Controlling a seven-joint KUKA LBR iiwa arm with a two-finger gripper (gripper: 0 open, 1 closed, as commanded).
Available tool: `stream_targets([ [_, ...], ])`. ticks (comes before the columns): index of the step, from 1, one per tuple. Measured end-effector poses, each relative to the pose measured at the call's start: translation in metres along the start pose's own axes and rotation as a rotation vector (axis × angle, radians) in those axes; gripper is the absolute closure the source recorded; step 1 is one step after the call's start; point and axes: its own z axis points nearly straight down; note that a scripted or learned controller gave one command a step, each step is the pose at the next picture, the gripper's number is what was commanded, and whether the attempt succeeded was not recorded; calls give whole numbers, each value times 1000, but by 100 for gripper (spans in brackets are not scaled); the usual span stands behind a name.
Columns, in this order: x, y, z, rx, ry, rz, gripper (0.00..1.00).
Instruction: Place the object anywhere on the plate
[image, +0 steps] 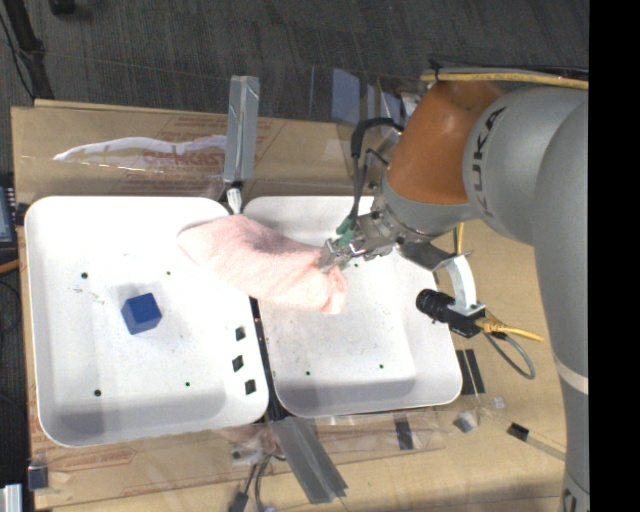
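Observation:
A small blue cube (141, 312) sits on the floor of the left bin (60, 400), left of its middle. A pink plate (262, 257) hangs tilted across the divide between the two bins, its left end over the left bin's far right corner. My gripper (336, 254) is at the plate's right end, over the right bin (350, 365), with its fingers shut on the plate's rim. The cube lies well to the left of the gripper, apart from the plate.
The grey arm with its orange band (440, 140) reaches in over the right bin's far right corner. A black connector with a yellow cable (450, 310) juts out at the right bin's right rim. A grey taped strip (241, 130) stands behind the bins.

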Motion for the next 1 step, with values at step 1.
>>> stream_targets([
  [1, 0, 1, -1, 0, -1, -5, 100],
])
